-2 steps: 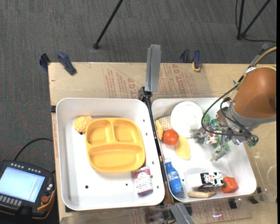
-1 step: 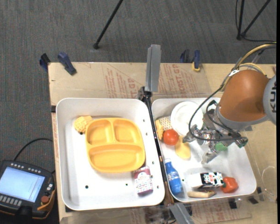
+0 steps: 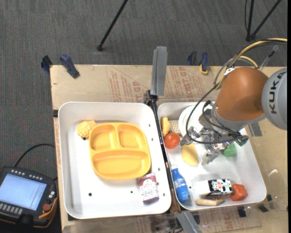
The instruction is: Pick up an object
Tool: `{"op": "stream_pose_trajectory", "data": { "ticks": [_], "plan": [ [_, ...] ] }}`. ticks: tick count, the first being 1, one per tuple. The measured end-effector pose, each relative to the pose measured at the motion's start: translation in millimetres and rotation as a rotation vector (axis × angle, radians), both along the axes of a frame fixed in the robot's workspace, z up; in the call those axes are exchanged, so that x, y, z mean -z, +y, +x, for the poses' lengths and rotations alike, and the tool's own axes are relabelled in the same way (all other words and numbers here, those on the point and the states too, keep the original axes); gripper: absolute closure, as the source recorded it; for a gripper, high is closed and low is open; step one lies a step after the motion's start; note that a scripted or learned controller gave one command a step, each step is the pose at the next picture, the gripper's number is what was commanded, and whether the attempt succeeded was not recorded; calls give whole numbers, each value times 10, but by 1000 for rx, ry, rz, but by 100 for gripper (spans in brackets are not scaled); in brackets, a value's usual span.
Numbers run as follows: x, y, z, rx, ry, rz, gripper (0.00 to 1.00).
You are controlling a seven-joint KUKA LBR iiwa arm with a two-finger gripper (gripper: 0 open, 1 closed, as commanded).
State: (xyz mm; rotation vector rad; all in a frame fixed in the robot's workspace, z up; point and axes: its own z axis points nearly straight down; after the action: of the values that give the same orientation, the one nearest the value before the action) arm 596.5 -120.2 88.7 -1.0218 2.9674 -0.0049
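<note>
My gripper [image 3: 200, 147] hangs low in the right bin [image 3: 254, 171], under the orange wrist band [image 3: 239, 94]. It sits just above and to the right of a pale yellow lemon-like fruit [image 3: 189, 155]. A red tomato [image 3: 171, 140] lies to its left and a green piece [image 3: 230, 150] to its right. I see nothing clearly lifted off the bin floor.
The right bin also holds a corn piece [image 3: 166, 126], a white dish [image 3: 189, 119], a blue bottle [image 3: 180, 183], a black-and-white box [image 3: 217, 186], a red pepper [image 3: 238, 191] and a tan stick [image 3: 208, 202]. The left bin [image 3: 70, 178] holds a yellow divided tray [image 3: 120, 150], a yellow lump [image 3: 85, 128] and a pink carton [image 3: 148, 188].
</note>
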Motion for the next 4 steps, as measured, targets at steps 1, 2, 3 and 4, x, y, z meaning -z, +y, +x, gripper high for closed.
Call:
{"op": "stream_pose_trajectory", "data": {
  "ticks": [1,2,3,4],
  "plan": [
    [17,-792,194,-81,4,7,0],
    [-90,-778,207,-73,-1,15,100],
    [-360,-464,-284,222,1,5,100],
    [-349,-288,201,498,3,6,100]
  ]
}}
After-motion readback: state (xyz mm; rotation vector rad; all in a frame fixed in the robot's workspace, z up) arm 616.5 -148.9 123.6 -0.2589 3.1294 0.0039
